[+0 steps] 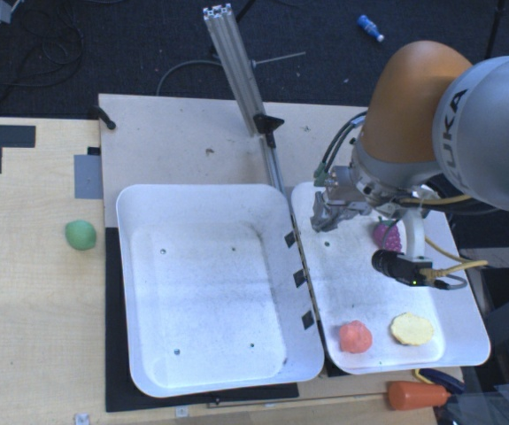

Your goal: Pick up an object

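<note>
Camera view: I see the gripper (325, 217) low over the far-left part of the right bin (466, 348), close to the divider with the left bin (130, 211); I can't tell from this angle how it's set, and nothing visible is in it. Objects in the right bin: pink piece (387, 235) just right of the wrist, partly hidden, red lump (355, 336) and yellow lump (412, 329) side by side at the near end. Green ball (80, 235) sits on the bench well left of both bins.

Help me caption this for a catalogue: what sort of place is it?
Probably a robotics lab test bench: a KUKA arm over two white bins, loose cables on dark floor.
</note>
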You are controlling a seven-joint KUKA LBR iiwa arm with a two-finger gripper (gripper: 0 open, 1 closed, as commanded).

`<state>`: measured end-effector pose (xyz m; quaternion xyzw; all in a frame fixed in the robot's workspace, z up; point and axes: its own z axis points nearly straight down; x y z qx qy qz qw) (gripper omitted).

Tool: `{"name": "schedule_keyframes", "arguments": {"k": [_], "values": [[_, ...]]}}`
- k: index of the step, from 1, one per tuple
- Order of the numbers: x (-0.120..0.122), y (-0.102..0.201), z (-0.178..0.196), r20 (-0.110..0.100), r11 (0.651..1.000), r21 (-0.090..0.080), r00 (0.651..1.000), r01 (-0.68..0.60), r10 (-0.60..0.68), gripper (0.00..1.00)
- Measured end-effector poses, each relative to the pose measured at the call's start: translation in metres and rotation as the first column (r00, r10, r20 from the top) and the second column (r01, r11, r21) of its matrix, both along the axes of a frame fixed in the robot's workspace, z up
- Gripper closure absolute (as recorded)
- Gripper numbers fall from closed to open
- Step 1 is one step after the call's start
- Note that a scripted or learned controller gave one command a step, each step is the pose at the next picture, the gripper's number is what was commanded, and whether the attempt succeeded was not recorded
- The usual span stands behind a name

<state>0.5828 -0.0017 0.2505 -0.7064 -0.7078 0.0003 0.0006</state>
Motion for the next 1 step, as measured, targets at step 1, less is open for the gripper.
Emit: {"name": "schedule_keyframes", "arguments": {"k": [1], "values": [[-0.0217,0.0556,-0.0097,0.0,1.0,0.0,1.0,-0.002,0.002,1.0]]}}
